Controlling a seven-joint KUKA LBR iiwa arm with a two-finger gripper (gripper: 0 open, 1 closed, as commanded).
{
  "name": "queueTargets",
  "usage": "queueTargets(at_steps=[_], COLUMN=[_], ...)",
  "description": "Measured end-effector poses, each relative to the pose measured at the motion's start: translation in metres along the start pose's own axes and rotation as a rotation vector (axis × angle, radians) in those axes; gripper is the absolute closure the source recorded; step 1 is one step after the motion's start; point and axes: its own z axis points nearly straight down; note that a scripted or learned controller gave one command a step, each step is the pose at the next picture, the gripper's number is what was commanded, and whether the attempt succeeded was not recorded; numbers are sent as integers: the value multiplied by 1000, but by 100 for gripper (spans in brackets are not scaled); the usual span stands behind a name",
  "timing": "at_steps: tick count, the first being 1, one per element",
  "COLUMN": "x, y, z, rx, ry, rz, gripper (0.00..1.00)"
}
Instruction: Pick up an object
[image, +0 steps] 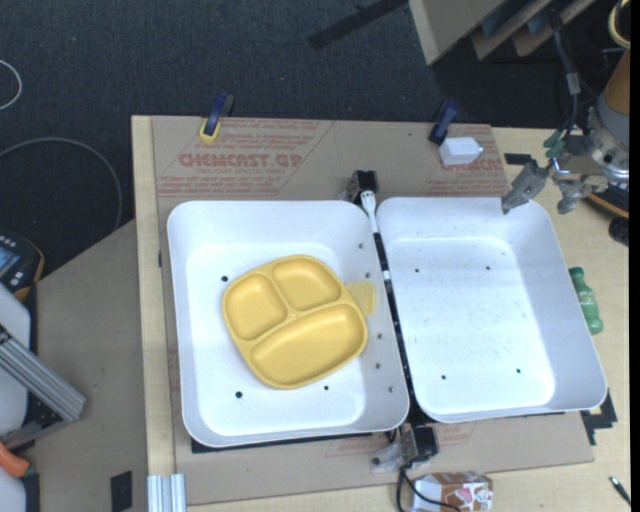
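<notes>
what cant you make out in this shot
- Camera view: the arm is cut off by the right edge; the gripper shows by the right bin far corner.
- A small yellow thing is tucked under the yellow divided plate in the left bin; the plate hides most of it.
- The green object beside the right bin is too small to identify.

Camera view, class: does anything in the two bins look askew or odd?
The yellow divided plate lies turned at a slant to the left bin walls. A small yellow piece sticks out beside its right edge; what it is cannot be told.
</notes>
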Motion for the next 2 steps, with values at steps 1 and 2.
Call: queueTargets(at_steps=[1, 2], x=[44, 92], y=[-27, -90], z=[-138, -212], rx=[-19, -13], ry=[-3, -1], rz=[-5, -6], gripper=[0, 0])
